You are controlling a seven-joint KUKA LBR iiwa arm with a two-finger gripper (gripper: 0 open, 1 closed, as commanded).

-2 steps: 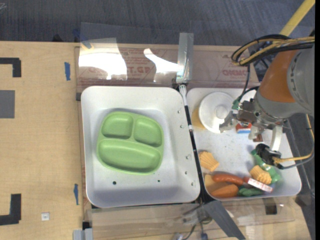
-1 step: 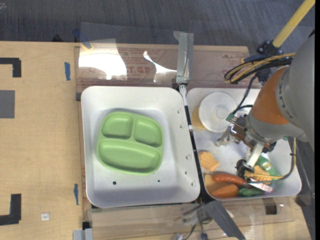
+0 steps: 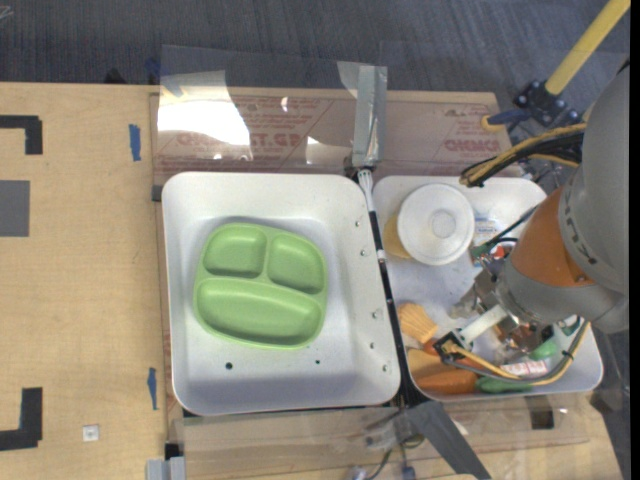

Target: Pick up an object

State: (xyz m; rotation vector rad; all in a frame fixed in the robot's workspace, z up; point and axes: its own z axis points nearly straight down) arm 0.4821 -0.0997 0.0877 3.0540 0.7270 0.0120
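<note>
Robotics lab: KUKA arm [image 3: 592,230], 2 white bins [image 3: 262,384], tape-marked plywood bench [image 3: 80,298].

readable text: none | cardboard sheet [image 3: 430,123], far side of the scene: red printed lettering toward its left and right ends | both patches too blurred to make out

Enters from 3 o'clock as a bulky grey arm [image 3: 608,193], sloping down toward 7 o'clock. Carries the orange band [image 3: 540,250] at the wrist's upper end, with grey housing below it. Ends in the gripper [image 3: 515,336], set at 4 o'clock in the view, pointing downward.
</note>
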